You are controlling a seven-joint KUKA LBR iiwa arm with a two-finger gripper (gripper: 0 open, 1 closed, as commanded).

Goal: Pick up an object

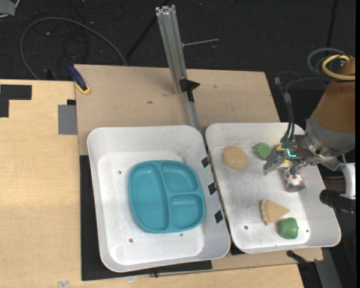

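Green toy (263, 150) just beside tool (294, 182), arm low over rt bin (324, 236), tool state unclear.

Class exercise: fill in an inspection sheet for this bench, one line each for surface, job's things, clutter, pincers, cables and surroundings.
Surface: two shallow white bins, left bin and right bin, on a tan board.
Job's things: in the right bin, round beige bun-shaped piece, small leafy green piece, tan wedge, round green ball; in the left bin, teal divided plastic tray.
Clutter: nothing seen.
Pincers: pincer low over the right bin's far right side; nothing visibly gripped.
Cables: black loops on the dark floor.
Surroundings: slanted aluminium rail.
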